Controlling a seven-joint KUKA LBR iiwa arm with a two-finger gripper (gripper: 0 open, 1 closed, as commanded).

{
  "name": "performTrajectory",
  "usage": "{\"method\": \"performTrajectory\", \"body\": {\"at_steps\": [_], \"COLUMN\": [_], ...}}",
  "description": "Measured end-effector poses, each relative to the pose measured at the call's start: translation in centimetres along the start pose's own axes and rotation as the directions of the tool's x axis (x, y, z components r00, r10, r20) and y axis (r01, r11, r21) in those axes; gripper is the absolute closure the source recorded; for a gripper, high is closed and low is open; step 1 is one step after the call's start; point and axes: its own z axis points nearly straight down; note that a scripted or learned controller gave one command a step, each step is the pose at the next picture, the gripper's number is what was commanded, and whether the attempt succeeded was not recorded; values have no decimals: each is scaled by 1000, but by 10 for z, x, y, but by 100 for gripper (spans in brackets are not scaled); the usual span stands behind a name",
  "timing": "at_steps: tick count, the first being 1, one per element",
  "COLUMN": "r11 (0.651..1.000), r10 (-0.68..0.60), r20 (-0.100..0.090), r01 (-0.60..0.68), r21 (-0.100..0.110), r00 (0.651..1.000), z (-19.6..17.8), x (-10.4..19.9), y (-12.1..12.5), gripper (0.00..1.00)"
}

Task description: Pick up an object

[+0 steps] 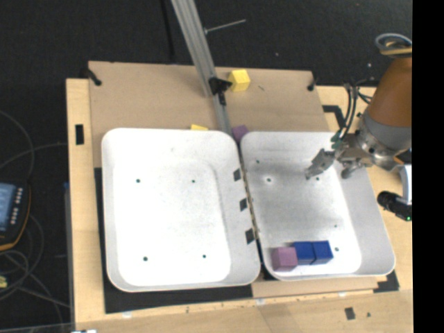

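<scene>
The likeliest things to be picked sit at the near edge of the right bin, around its six o'clock: a purple block and, touching it on its three o'clock side, a blue block that may in fact be two blue cubes pressed together; from here I can't tell. Both rest flat on the bin floor against the front wall, so nothing has been lifted.

The hand hangs over the far part of that same bin, toward its one o'clock, well apart from the blocks. Its two fingers stand spread apart with nothing between them, so I'd say the pick has hardly started: the reach to the blocks, the closing and the lift are all left to do.

The left bin holds no blocks that I can see. Beyond the bins, on the worktop, a yellow block sits beside a slanted metal rail. Two more bits peek out at the bins' far edges, a yellow sliver and a small purple piece, both mostly hidden by the bin rims. The arm is cut off at three o'clock, and how high the hand hangs above the bin floor is hard to judge.
</scene>
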Motion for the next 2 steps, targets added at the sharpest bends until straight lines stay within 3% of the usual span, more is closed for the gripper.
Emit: {"method": "performTrajectory", "body": {"at_steps": [2], "r11": [1000], "r10": [1], "r20": [0], "r01": [-1], "r21": [0], "r00": [1000], "z": [0], "x": [0], "y": [0], "gripper": [0]}}
